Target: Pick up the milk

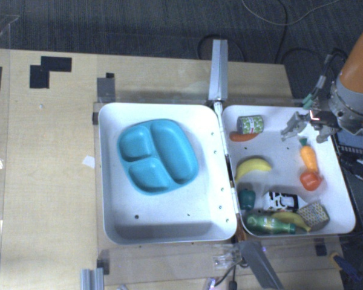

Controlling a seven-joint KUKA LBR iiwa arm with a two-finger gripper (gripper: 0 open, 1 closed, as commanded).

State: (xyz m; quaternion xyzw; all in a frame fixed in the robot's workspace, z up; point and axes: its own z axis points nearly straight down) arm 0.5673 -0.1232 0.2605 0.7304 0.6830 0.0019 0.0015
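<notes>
My hand (308,125) hangs spread open over the right bin (345,192), holding nothing; the milk carton (283,200) lies well below it.

Your arm (358,80) is cut off by the right edge. The milk (282,200) lies partly hidden under the banana (292,218), its print too small to read.

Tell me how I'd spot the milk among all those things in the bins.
Look in the right bin, the one crowded with toy food, and go to its near edge. The milk is the small black-and-white carton lying just behind the green bottle. It is the only black-and-white patterned thing there.
</notes>
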